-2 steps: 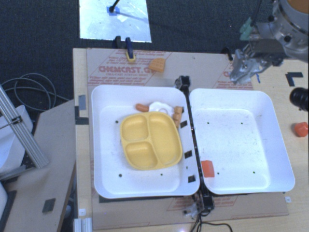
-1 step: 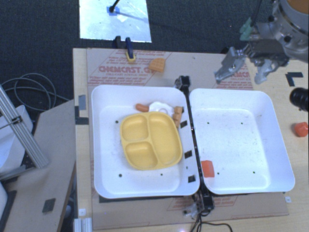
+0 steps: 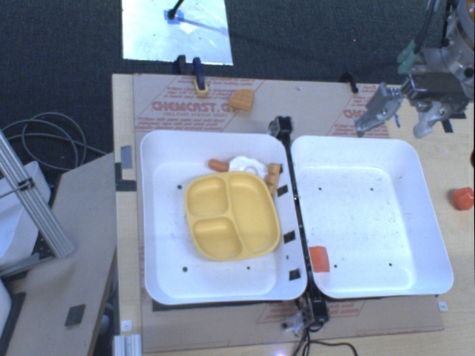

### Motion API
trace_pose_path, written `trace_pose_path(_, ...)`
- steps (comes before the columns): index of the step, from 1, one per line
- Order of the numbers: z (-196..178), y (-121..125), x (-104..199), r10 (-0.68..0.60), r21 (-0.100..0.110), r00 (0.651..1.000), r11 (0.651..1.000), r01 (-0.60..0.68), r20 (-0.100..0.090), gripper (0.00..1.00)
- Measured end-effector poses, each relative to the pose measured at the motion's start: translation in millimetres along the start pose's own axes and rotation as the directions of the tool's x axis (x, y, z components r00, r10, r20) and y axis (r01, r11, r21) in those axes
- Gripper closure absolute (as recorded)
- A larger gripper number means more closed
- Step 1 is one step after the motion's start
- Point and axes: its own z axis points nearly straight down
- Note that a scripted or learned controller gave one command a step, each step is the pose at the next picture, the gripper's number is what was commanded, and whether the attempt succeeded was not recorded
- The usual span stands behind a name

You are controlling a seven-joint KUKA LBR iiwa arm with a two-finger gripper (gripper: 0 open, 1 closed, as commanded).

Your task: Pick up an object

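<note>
Claw: grey metal two-finger claw hangs above right bin's far rim, fingers spread, nothing btwn them.
Progress: no pick yet; approach + grasp both left.
Candidates: orange block in right white plastic bin; yellow divided plate, small orange sausage-shaped piece in left white bin.
Writing: red "CHEMCAST" print on cardboard sheet covering surface.

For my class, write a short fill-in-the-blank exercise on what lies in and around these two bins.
1. The yellow divided plate lies in the ____ bin.
2. The orange-red block lies in the right bin, near its ____ wall.
3. The gripper hangs above the bench, beyond the ____ bin's far edge.

Missing words: left; left; right
</note>
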Motion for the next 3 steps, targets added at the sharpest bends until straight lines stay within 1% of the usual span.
trace_pose_path(1,-12.2,0.6,2.5,-0.009,-0.004,1.0,1.0,0.009,-0.001,1.0)
trace_pose_path(2,-11.7,0.5,2.4,-0.009,-0.003,1.0,1.0,0.009,-0.001,0.0)
trace_pose_path(3,-23.4,1.0,2.4,-0.012,-0.007,1.0,1.0,0.012,-0.001,1.0)
